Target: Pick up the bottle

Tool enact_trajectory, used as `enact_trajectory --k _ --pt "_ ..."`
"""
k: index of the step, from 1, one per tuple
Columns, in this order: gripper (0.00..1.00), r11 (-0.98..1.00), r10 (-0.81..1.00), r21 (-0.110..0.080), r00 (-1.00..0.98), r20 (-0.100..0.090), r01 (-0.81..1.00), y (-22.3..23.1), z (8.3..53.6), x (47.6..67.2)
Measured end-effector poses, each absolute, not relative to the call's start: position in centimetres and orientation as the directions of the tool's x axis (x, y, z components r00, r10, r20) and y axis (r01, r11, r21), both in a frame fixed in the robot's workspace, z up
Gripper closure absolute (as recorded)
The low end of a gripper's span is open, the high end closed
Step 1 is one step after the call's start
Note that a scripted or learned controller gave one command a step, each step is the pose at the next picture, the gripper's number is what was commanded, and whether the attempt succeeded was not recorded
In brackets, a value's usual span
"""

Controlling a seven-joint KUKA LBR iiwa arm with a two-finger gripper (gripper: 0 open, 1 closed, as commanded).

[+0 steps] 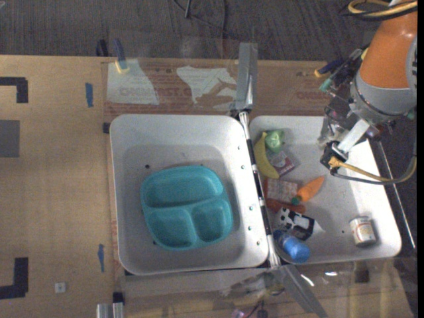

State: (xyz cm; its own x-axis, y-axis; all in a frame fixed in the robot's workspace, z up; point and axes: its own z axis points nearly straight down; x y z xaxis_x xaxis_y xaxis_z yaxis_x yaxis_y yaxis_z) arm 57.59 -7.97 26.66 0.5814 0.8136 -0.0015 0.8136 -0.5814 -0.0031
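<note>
The blue bottle (295,250) lies on its side in the lower left corner of the right bin (374,191), against the wall shared with the left bin (179,134). Nothing holds it. At the lower right of the same bin, well apart from the bottle, a small jar (363,230) stands upright. Just above the bottle is a black and white toy (296,222), touching or nearly touching it.

In the left bin a teal plate (187,207) with three compartments sits at the lower middle of the floor.

Higher in the frame in the right bin, an orange carrot (311,189) lies tilted beside a flat packet (282,190). Above these, a banana (264,160) curves along the shared wall, with a green lump (274,138) at its upper end.

The gripper (331,130) hangs over the upper right part of the right bin, well apart from the bottle. Whether it is released or clenched cannot be told. The arm (391,52) enters from the upper right corner of the frame. The bench (53,177) runs to the left.
</note>
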Motion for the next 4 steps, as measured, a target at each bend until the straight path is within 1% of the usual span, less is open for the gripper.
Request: enact_trajectory --k 1,2,3,4 --pt "1.00 -0.375 0.927 -0.003 0.375 0.000 0.927 -11.1 24.1 59.6" --pt "1.00 -0.196 0.981 0.003 0.196 -0.002 0.981 -18.7 27.9 64.8" --pt "1.00 -0.259 0.966 0.004 0.259 -0.001 0.966 -20.6 29.9 66.4" --pt "1.00 -0.307 0.952 -0.001 0.307 0.000 0.952 -17.2 29.6 64.5"
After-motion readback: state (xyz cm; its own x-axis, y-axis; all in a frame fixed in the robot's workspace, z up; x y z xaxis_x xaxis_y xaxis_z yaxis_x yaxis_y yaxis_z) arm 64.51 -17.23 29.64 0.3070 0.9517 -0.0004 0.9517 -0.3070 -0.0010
